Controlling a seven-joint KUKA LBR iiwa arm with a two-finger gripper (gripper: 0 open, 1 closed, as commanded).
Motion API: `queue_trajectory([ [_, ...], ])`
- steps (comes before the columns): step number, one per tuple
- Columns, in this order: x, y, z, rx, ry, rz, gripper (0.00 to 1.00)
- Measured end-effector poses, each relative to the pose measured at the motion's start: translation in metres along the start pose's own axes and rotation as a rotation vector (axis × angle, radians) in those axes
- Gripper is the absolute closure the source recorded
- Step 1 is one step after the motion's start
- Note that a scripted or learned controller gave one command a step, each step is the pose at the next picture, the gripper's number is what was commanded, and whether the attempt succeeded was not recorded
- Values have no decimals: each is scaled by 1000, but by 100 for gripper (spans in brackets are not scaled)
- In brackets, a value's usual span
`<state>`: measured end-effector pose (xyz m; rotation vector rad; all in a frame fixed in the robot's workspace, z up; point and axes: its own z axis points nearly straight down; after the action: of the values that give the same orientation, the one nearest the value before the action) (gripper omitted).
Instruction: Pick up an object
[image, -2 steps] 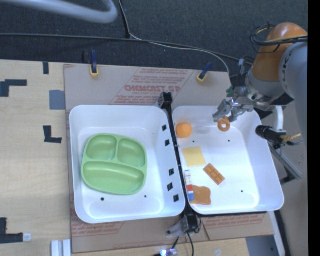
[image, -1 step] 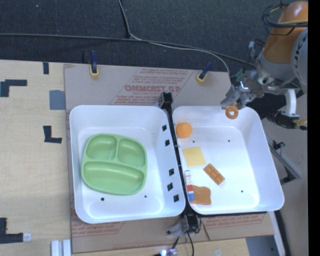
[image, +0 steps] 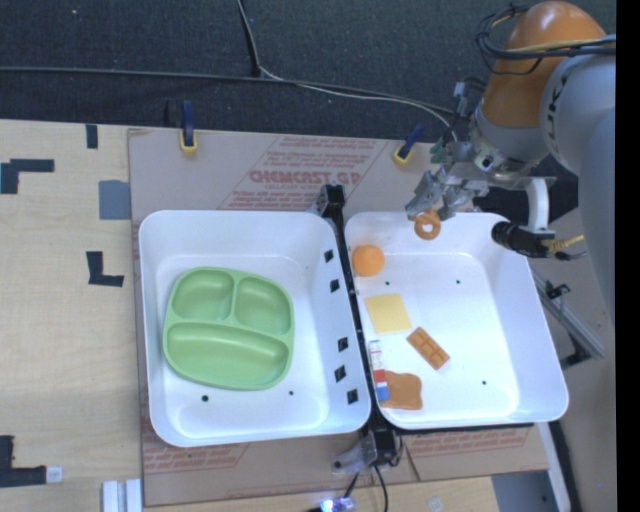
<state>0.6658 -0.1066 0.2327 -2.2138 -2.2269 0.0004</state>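
The fingers (image: 436, 205) hang above the right bin's (image: 520, 330) far rim, pinching a small tan ring (image: 428, 226) directly below them.

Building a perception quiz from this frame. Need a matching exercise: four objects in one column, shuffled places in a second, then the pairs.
Things:
1. green divided plate
2. orange ball
3. yellow square
4. small tan ring

Places:
A. at the gripper, over the right bin's far edge
B. right bin, near the divider, far end
C. in the left bin
D. right bin, just nearer the camera than the ball

Pairs: 1-C, 2-B, 3-D, 4-A
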Motion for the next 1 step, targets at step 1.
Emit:
queue_trajectory([
  [1,52,-2,-8,0,0,0,100],
])
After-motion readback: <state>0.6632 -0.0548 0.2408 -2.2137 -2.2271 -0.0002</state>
